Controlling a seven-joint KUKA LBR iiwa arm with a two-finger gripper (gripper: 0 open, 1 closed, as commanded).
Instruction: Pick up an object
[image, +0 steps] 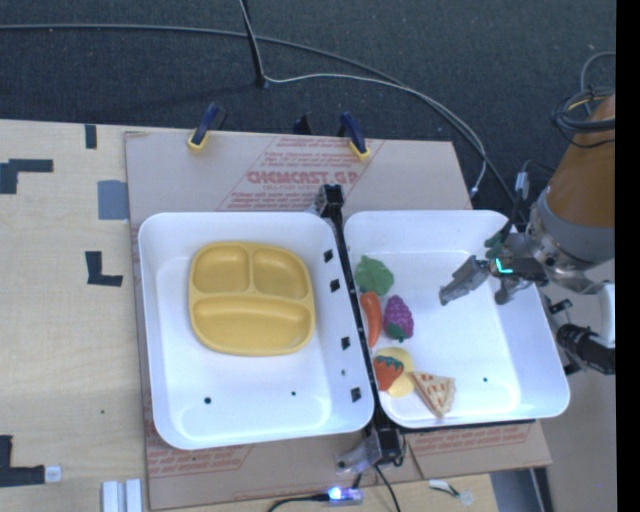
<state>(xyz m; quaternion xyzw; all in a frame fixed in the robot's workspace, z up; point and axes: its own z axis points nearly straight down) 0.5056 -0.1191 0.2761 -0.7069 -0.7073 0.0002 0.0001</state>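
**My gripper over the right bin, nothing between its fingers**

Taking the right bin (520, 390) as my landmark: left of it, in the neighbouring bin, lies a yellow divided plate (251, 298); along its left wall sit a green toy (373, 274), an orange carrot (372, 316) and purple grapes (398, 316); near its front edge lie a yellow-and-red piece (392, 371) and a sandwich wedge (435, 391); my gripper (480, 283) hovers over its rear right part, fingers spread, pinching nothing.
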